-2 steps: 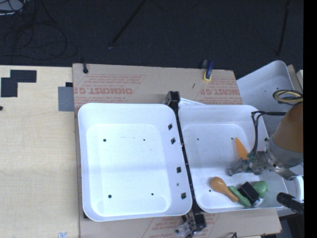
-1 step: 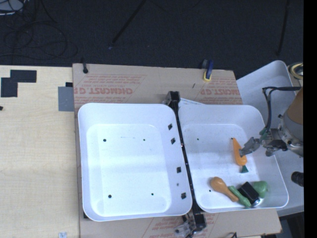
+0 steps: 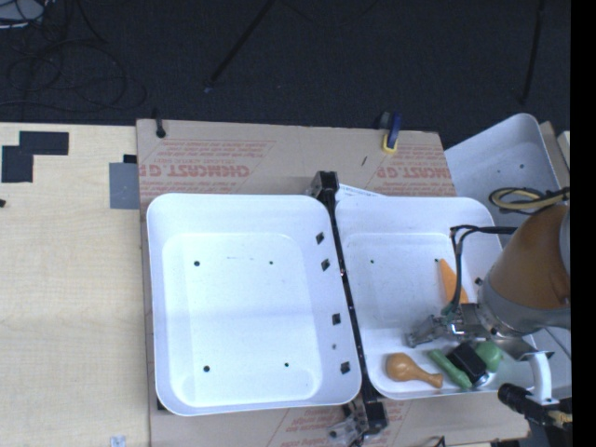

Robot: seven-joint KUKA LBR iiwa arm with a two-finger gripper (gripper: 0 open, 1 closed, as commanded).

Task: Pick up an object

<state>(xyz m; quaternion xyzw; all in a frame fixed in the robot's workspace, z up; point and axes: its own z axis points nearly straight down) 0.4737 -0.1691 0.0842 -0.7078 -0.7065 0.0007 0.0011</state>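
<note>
My gripper (image 3: 426, 331) is low inside the right bin (image 3: 391, 226), near its front right part, with the arm coming in from the right. A tan gourd-shaped object (image 3: 411, 369) lies just below the gripper at the bin's front wall. Right of the gourd lies a green stick-like object (image 3: 450, 368), with a round green object (image 3: 488, 353) farther right, close under the wrist. An orange, carrot-like piece (image 3: 450, 281) sits above the gripper, near the bin's right side and partly behind the arm's cable. Nothing is visibly held.
The left bin (image 3: 163, 250) stands beside the right one, with a black divider strip (image 3: 337, 282) between them. Both rest on a cardboard sheet (image 3: 233, 161). A blue and yellow clamp (image 3: 390, 130) sits at the cardboard's far edge.
</note>
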